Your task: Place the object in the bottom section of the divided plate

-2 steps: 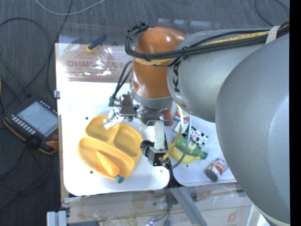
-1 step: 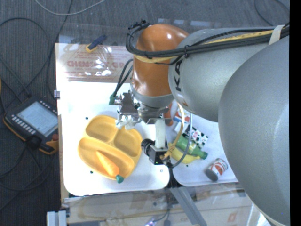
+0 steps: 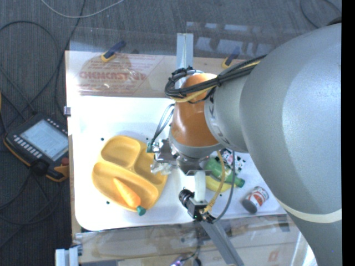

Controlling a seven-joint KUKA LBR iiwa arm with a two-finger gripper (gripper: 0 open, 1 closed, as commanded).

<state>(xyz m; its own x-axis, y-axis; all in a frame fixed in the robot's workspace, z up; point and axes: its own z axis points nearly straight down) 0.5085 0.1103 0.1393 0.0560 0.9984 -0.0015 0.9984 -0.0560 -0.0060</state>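
Dark carpet strewn with cables surrounded the bench (image 3: 111,71), where a shallow white bin (image 3: 89,126) held a glossy yellow divided plate (image 3: 119,168). An orange carrot (image 3: 128,195) with a green tip lay in the plate's bottom section. The end effector (image 3: 161,159) hung at the plate's right rim; whether it was apart or together I could not tell. A small can (image 3: 255,198) lay to the right
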